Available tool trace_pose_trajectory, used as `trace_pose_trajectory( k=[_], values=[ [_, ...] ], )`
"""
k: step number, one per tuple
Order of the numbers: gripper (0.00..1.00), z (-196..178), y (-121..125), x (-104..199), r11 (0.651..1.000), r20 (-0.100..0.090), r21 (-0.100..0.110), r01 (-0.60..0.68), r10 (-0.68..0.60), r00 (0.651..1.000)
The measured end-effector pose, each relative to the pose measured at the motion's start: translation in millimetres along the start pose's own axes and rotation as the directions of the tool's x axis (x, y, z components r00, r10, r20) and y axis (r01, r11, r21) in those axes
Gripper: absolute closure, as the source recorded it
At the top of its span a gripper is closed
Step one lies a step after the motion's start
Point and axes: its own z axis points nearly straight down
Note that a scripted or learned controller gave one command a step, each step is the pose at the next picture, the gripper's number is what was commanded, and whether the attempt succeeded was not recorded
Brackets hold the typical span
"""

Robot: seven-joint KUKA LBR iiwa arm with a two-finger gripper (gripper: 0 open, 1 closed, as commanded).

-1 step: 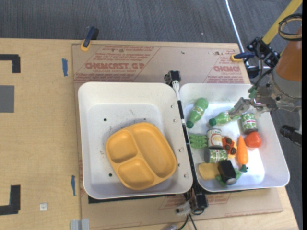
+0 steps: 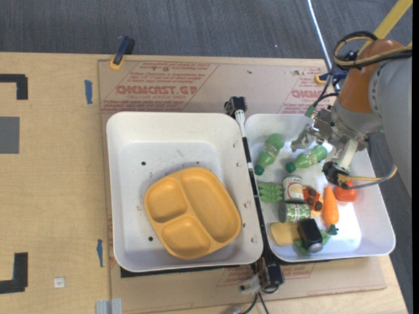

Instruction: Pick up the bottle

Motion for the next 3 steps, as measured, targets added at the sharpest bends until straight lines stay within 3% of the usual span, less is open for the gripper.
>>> trace_pose_trajectory(
  k=[1,2,3],
  values=[
    [0.0,14,-31,-22,0.966,-0.009,-0.007,-0.259,0.259,0.966],
    [1.0,3,-31,-25,0.965,-0.003,-0.007,-0.261,0.261,0.965],
    [1.0,-105,-52,-52,0.8,0.0,0.001,-0.6,0.6,0.8]
  ],
)
